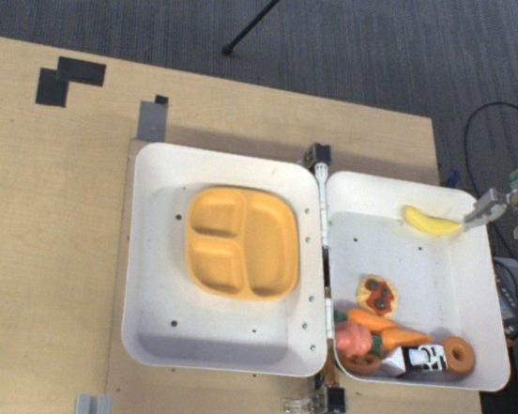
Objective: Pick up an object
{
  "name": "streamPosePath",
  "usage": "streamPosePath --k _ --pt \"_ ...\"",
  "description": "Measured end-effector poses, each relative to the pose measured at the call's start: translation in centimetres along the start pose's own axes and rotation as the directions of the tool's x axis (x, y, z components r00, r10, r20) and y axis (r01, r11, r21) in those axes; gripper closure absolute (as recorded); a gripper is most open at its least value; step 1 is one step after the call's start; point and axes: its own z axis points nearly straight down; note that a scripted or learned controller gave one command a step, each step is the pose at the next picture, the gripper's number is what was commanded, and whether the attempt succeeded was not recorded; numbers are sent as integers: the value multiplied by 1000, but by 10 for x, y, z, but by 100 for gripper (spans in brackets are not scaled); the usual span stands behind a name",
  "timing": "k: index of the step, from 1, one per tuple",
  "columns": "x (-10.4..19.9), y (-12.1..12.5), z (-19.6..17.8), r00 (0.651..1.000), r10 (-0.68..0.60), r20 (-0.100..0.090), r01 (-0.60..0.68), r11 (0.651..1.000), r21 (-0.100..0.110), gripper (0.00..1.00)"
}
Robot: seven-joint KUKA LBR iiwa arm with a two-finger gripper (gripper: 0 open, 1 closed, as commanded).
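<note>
The gripper (493, 211) sits at the far right, just over the upper right corner of the right bin (421, 270). One pale grey finger (482, 210) slants down to the left, its tip right at the end of the toy banana (430, 222). Whether that tip actually touches the banana cannot be told, and nothing shows between the fingers. A second finger hangs further right, so there is a gap, but how wide the jaws stand cannot be told from this angle.

The banana lies flat near the top wall of the right bin, well apart from everything else. Down in the lower part of that bin there is a cluster: a small round pizza piece (377, 295), an orange carrot (392, 333) just below it, a pink toy (352, 339) at the left wall, a black and white block (423, 358), and a brown doughnut (457, 355) at the right end.

The left bin (148, 329) holds an orange divided plate (240, 242), lying flat near its middle, three compartments facing up.
</note>
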Motion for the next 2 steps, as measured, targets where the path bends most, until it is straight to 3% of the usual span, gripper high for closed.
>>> streamPosePath --k 1,2 --pt "25 -41 106 1000 -30 -1 30 1000 2 0" --pt "63 -75 187 999 -39 1 39 999 -2 0"
